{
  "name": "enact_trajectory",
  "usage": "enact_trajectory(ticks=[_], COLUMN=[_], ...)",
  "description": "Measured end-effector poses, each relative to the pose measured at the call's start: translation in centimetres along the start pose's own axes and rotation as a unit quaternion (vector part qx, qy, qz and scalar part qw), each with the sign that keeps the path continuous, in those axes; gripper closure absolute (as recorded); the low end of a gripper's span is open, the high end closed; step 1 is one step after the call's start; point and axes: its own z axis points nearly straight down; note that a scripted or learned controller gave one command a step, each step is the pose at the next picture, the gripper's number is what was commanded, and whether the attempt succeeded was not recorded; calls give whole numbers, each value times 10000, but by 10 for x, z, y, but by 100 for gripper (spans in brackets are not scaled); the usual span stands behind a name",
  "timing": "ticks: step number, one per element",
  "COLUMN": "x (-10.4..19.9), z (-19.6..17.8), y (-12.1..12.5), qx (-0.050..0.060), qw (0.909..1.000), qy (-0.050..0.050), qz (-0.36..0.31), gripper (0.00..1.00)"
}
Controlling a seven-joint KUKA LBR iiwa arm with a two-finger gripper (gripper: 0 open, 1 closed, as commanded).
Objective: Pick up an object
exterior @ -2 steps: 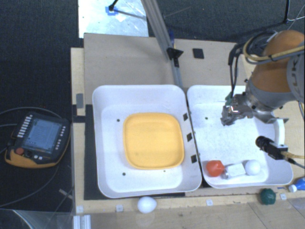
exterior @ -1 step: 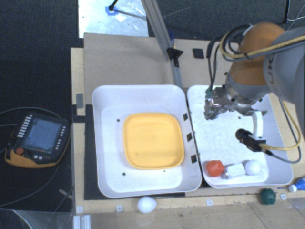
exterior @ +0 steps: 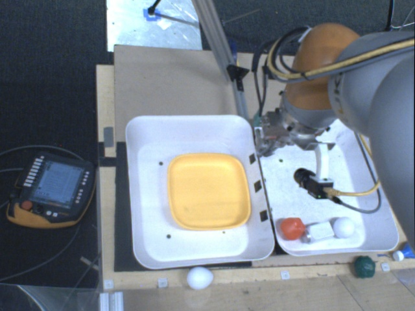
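Observation:
A yellow square plate (exterior: 209, 190) lies in the left bin (exterior: 146, 173). At the front of the right bin (exterior: 382, 229) lie a red rounded object (exterior: 291, 228), a small white-and-grey piece (exterior: 317, 232) and a white ball (exterior: 343, 227), side by side. My gripper (exterior: 264, 144) hangs at the right bin's back left corner, close to the wall between the bins, well behind those three things. I see nothing held in it.
A white egg-shaped thing (exterior: 200, 278) and a dark green ball (exterior: 364, 266) lie on the bench in front of the bins. A teach pendant (exterior: 52, 193) rests on the floor at the left. A metal pole (exterior: 217, 37) slants in behind the bins.

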Motion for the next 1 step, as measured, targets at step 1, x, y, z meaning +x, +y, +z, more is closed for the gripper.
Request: enact_trajectory(ticks=[1], x=[45], z=[-17], y=[20], qx=[-8], qw=[10000], qy=[1], qz=[1], gripper=[100])
